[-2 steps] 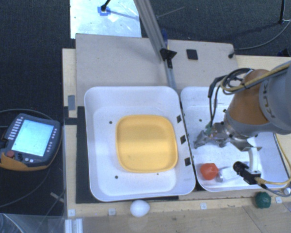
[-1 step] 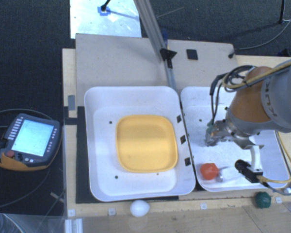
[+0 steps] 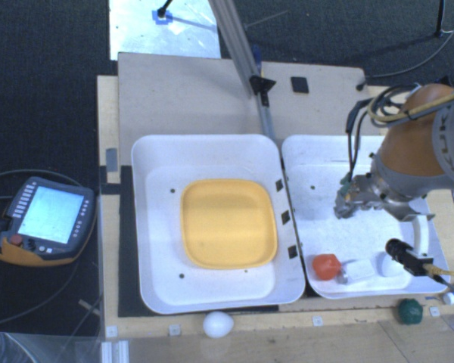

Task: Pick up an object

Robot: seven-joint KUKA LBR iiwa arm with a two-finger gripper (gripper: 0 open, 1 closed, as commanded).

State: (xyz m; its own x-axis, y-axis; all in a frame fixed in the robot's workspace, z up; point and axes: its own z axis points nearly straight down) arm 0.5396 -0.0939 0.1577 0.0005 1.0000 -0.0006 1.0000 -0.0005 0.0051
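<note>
In the right bin (image 3: 310, 176), a red ball-like object (image 3: 325, 266) lies near the front edge. Beside it to the right rest a small pale grey piece (image 3: 356, 271) and a white rounded object (image 3: 387, 265). My gripper (image 3: 346, 204) hangs over the middle of the right bin, above and behind the red object and apart from it. Nothing shows between its fingers. A yellow square plate (image 3: 228, 222) sits in the middle of the left bin (image 3: 155, 203).
A white egg-shaped object (image 3: 218, 324) lies on the bench in front of the left bin. A dark green ball (image 3: 410, 311) sits outside the right bin's front right corner. A teach pendant (image 3: 44, 219) rests far left. A metal pole (image 3: 238, 36) slants across the back.
</note>
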